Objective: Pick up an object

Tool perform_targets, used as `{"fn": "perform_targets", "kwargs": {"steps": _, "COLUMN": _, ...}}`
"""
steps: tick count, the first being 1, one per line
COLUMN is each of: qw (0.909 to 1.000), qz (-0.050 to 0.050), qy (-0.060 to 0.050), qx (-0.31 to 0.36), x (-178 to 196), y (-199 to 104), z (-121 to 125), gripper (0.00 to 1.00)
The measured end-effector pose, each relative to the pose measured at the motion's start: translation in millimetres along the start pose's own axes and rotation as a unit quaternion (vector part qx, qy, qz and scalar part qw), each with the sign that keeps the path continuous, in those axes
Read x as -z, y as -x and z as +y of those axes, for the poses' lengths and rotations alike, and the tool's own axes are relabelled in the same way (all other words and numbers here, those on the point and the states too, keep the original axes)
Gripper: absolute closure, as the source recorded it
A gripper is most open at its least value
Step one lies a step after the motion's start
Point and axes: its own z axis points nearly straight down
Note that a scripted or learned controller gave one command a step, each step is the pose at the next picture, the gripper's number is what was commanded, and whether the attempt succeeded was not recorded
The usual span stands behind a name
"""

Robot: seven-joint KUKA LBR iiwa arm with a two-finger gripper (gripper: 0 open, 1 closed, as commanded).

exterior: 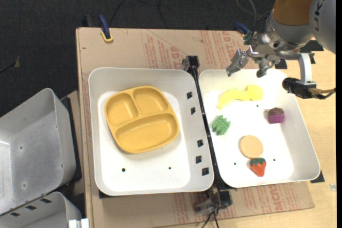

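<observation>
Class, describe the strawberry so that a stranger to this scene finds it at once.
Look in the right bin, at its near edge. The strawberry lies there, just below the tan disc. It is the one red thing, with a green top.

grey arm (315, 13), orange band, dark jaws

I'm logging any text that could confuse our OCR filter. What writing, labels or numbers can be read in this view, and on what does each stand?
Red printed lettering on the brown cardboard sheet under the bins, along its top and bottom edges: too blurred and skewed to read.
Dark letters on the arm's grey housing at the right edge: cut off, perhaps part of "KUKA", not readable for sure.
Nothing legible on the bins, the yellow tray or the toy foods.
</observation>
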Motion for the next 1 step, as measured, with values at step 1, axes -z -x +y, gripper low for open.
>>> {"fn": "perform_targets", "kwargs": {"steps": 1, "qw": 1.0000, "qz": -0.001, "qy": 0.006, "qx": 0.001, "x": 7.5, "y": -0.2, "z": 2.0, "gripper": 0.00}}
